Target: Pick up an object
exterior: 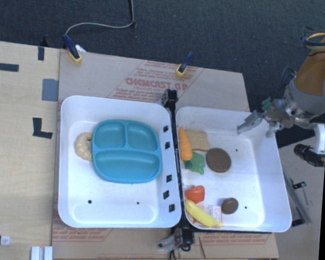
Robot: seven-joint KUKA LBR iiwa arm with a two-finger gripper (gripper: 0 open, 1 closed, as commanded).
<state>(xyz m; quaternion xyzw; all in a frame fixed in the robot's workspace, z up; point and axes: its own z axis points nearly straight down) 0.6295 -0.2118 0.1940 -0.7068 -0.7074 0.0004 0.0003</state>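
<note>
A blue tray [127, 151] and the carrot [185, 144], brown disc [218, 159] and banana [199, 213] lie left of and below the gripper [262, 122], poised spread and empty over the right bin [270, 180]'s far rim; crowded toys risk a glancing, failed grasp.

Your arm [315, 77] reaches in from the far right — orange band above the grey wrist. The gripper [258, 124] points left, tilted down, its two fingers [247, 125] spread apart — nothing between them.
</note>
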